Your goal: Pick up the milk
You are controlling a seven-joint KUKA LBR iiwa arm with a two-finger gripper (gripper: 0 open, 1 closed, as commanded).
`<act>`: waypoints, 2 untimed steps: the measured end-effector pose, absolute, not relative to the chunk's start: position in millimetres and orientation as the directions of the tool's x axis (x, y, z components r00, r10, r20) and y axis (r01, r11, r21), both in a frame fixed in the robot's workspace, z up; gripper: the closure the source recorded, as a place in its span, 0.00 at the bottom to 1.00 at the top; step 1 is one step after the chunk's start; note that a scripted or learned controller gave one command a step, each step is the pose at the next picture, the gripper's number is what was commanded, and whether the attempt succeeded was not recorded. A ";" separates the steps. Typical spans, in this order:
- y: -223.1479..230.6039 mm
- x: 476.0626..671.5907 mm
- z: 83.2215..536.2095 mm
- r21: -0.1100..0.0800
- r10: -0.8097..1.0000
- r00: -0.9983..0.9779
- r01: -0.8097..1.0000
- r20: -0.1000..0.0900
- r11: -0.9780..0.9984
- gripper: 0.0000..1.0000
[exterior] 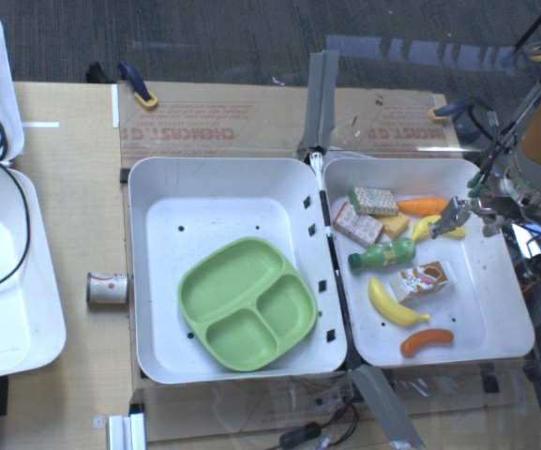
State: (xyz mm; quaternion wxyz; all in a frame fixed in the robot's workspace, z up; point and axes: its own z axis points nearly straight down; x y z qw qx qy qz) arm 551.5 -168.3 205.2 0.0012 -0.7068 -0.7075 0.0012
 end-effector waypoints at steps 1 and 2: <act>-181.9 536.7 91.3 -0.001 0.989 -0.151 0.989 0.000 0.151 0.00; -182.0 536.7 91.3 -0.001 0.989 -0.151 0.989 0.000 0.151 0.00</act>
